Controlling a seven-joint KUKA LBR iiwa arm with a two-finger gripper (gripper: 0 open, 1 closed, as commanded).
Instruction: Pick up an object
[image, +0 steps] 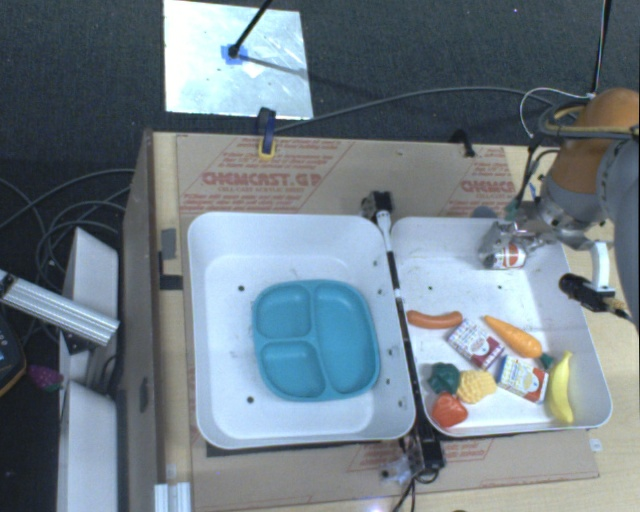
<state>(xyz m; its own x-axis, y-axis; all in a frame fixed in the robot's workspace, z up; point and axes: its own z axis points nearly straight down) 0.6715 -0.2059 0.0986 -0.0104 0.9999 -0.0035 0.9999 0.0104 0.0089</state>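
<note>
red pepper (449, 410) lies nearest, low in the right bin (590, 395). left to right: one blue tray (315, 338) in the left bin (215, 300); one sausage (434, 320), corn (476, 385), two cartons (476, 343), carrot (512, 336), banana (559, 386). gripper (503, 246) hovers at the far corner; whether its fingers are spread i cannot tell. best descend squarely over one isolated item.

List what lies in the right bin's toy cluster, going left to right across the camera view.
Sausage → green broccoli → corn → carrot → banana.
</note>
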